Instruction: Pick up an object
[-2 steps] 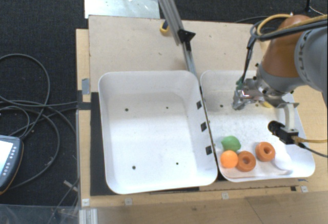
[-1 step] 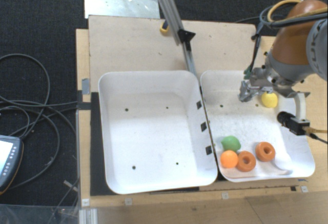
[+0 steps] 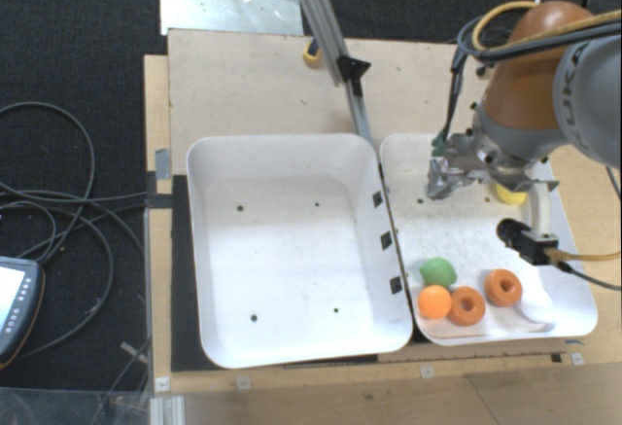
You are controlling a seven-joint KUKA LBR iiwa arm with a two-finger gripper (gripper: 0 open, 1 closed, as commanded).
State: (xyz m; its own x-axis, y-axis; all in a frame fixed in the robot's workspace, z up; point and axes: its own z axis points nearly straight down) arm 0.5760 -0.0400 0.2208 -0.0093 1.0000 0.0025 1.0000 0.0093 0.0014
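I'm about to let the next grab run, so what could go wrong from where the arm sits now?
1. The claw sits over bare floor in the right bin, apart from the toys, so closing here would likely catch nothing.
2. The green ball, orange ball and two orange rings crowd the near edge; a grab may knock neighbours.
3. A yellow thing lies partly hidden under the arm.

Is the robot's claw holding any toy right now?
It cannot be told: the claw is over the right bin, and nothing is clearly seen between its tips.
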